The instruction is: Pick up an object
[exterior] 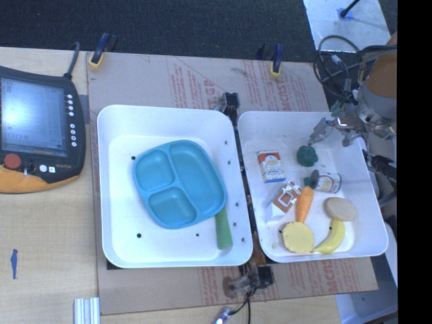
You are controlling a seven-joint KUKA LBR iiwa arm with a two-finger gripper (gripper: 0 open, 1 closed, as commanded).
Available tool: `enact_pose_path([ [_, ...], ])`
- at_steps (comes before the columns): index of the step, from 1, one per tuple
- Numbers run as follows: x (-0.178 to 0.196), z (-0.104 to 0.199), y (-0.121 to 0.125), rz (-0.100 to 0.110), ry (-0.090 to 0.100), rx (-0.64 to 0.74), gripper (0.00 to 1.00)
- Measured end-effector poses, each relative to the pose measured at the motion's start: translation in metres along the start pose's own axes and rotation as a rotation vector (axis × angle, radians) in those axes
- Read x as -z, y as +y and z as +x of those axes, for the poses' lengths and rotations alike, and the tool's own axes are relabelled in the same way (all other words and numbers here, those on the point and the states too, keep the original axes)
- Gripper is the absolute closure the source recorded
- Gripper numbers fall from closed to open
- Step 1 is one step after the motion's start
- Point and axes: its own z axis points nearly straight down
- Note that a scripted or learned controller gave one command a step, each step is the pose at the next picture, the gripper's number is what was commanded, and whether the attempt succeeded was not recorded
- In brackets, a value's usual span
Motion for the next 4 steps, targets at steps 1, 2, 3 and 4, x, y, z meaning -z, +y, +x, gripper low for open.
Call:
enact_pose_path([
  [1,-0.05,0.028,-0.019,0.003,0.0,0.004,0.0],
  [2,-0.05,0.026,-0.072,0.003,-0.001,0.003,0.0],
  [3,-0.04,0.025,-0.072,0.004,-0.003,0.005,1.0],
  [4,-0.04,0.025,-0.072,0.004,-0.003,0.006,0.0],
])
